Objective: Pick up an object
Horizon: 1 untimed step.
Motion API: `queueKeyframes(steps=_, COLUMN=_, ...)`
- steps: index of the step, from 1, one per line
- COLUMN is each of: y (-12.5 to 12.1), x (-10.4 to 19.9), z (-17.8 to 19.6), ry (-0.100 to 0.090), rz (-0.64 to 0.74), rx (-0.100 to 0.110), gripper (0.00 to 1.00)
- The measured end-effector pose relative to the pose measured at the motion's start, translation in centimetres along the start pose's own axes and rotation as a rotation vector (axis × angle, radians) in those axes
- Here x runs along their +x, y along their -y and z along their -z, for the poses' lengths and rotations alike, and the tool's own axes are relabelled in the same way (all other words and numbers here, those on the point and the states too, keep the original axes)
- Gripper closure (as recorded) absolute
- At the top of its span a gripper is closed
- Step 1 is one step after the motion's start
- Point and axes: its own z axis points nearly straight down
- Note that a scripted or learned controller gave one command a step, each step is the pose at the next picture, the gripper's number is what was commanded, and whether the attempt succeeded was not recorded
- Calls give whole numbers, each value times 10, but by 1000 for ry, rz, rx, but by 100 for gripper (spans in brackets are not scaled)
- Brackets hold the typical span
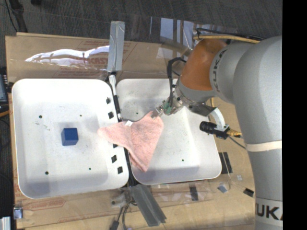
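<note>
**Operator:** Cloth [139, 137] is what I'm going for, the pink one. It lies draped over the divider between the two bins, most of it in the right bin [192, 162], one flap hanging over into the left bin [29, 128].

**Colleague:** Where's the gripper?

**Operator:** The gripper [165, 109] sits at the cloth's upper right corner, low in the right bin. That corner looks drawn up to a point toward the fingertips, which I read as the fabric being pinched there. From this slanted view, though, I can't tell whether the fingers are closed on it or just resting against it.

**Colleague:** Why take the corner?

**Operator:** A flat rag offers no body to grab; a corner or fold is the only purchase. It's also the part nearest the arm [249, 80], which reaches in from the right.

**Colleague:** And the blue cube [70, 136]?

**Operator:** It's in the left bin, well apart from the gripper, untouched.

**Colleague:** Any risk?

**Operator:** My guess is the cloth could drag on the divider, or slip out of a thin pinch.
</note>
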Motion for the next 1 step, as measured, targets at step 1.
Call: queueKeyframes(steps=1, y=0, x=0, z=0, ry=0, rz=0, rx=0, gripper=0)
